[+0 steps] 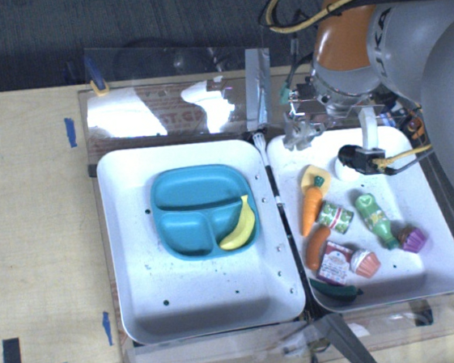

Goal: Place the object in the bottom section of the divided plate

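**Q:** Where is the hand?

**A:** The hand hangs over the far left corner of the right bin, just beside the wall the two bins share. From this angle I cannot tell whether it is clenched or released.

**Q:** What lies nearest to it?

**A:** A carrot lies just near of the hand, along the bin's left side. To its right are a small green-and-white can and a green bottle. A purple item touches the bottle's near end. A red packet lies closer to the near rim.

**Q:** And the banana?

**A:** The banana is in the left bin, well apart from the hand. It lies on the blue plate, curved along the right rim over the near right section. The plate sits in the far half of that bin. Both bins stand on the pale wooden desk.
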